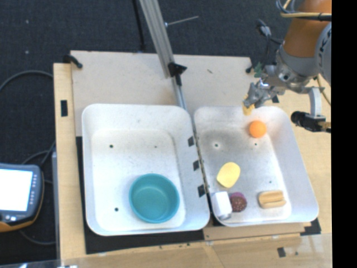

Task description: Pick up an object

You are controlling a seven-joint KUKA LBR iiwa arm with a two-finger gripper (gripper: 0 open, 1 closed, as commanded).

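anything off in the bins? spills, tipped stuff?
Nothing spilled or damaged. The teal bowl sits upright in the left bin; the white object is wedged against the right bin wall, touching the dark red ball.

text: none legible | labels: none | numbers: none | pendant screen (pixel 15 190): glowing, unreadable
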